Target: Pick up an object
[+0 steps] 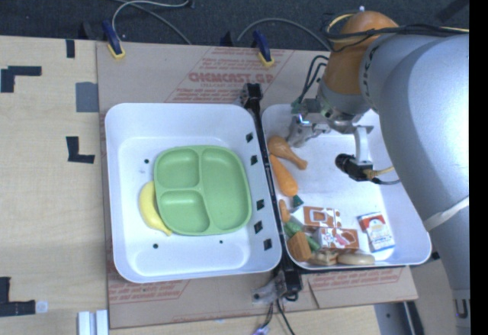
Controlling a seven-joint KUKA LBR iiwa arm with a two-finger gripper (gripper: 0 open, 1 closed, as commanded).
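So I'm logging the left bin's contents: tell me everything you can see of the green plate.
The green plate is a pale green, rounded-square divided tray, plastic by its look, with three compartments: two above, one wide below. It lies flat, right way up, in the middle of the left bin. Nothing lies in it. A banana lies along its left edge, partly tucked under the rim.

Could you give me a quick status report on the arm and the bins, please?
Gripper low in right bin, nothing seen held. Orange toy just beside it. Green plate and banana in left bin.
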